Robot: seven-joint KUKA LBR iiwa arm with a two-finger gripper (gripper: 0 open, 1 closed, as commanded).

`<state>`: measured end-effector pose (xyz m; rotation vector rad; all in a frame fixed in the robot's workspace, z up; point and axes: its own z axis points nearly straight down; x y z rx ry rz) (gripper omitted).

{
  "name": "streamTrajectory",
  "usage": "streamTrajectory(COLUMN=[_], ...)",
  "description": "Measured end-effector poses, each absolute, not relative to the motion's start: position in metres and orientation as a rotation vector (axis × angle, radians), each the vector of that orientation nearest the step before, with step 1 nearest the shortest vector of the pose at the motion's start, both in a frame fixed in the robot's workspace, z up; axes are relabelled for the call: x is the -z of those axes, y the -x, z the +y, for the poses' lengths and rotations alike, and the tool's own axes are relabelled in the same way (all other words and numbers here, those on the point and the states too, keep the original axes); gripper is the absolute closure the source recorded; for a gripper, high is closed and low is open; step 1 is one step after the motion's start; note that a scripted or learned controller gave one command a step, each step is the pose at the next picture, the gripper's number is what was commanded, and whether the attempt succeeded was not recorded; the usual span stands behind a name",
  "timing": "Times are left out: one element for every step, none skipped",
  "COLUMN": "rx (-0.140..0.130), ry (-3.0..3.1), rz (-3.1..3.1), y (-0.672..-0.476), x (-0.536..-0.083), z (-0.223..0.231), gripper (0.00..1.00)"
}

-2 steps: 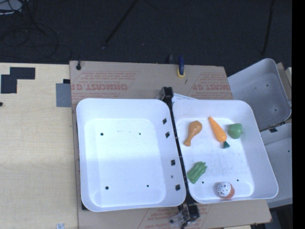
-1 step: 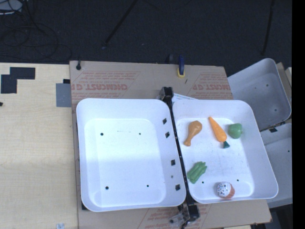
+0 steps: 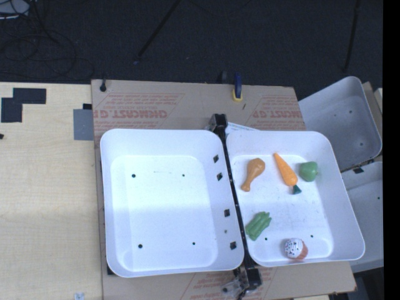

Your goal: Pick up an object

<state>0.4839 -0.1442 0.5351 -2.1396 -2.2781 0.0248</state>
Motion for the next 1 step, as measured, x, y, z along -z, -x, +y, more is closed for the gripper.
streamTrajectory(rx=[-0.003], ry=[2.217], rz=[-2.219], y=[-0.5], x=[-0.3442], z=[-0.0988], gripper=[1.0])
